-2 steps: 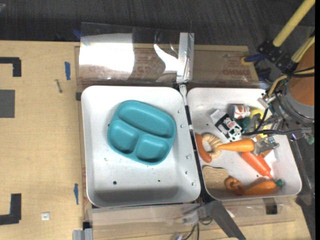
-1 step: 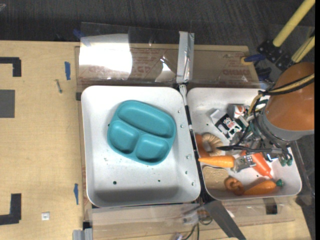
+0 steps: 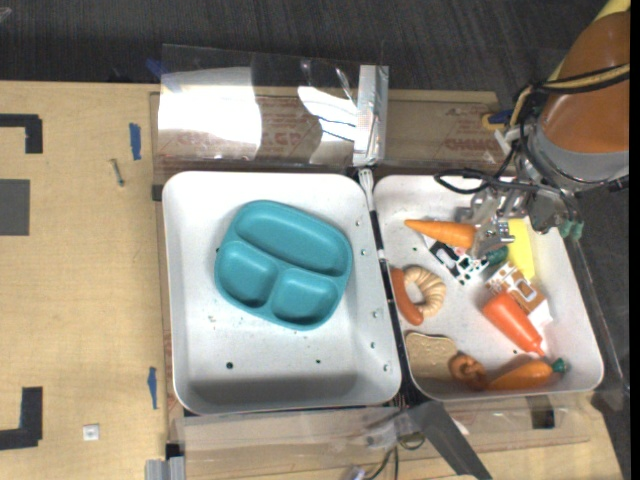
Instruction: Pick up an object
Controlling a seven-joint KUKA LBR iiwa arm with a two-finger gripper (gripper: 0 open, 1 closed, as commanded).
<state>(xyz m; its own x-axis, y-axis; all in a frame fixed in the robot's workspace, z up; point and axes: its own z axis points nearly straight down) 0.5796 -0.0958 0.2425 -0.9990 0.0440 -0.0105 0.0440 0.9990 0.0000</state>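
The right bin [image 3: 587, 320] holds several toy foods. An orange carrot [image 3: 443, 232] lies at its upper left, and a tan and orange ring-shaped pastry [image 3: 420, 293] sits below it. A yellow piece [image 3: 522, 249] lies at the upper right. A second carrot [image 3: 513, 321] lies on the right, and a third [image 3: 522, 374] lies along the front wall. My gripper [image 3: 495, 234] hangs low over the bin's upper part, between the first carrot's thick end and the yellow piece. A small black and white item [image 3: 456, 260] lies just to its lower left.
The left bin [image 3: 190, 353] holds a teal divided plate [image 3: 283, 263]. A tan bread slice [image 3: 430, 352] and a small brown piece [image 3: 464, 367] sit at the right bin's front left. Clear plastic sheeting [image 3: 270, 118] lies behind the bins. The arm [image 3: 590, 88] enters from the upper right.
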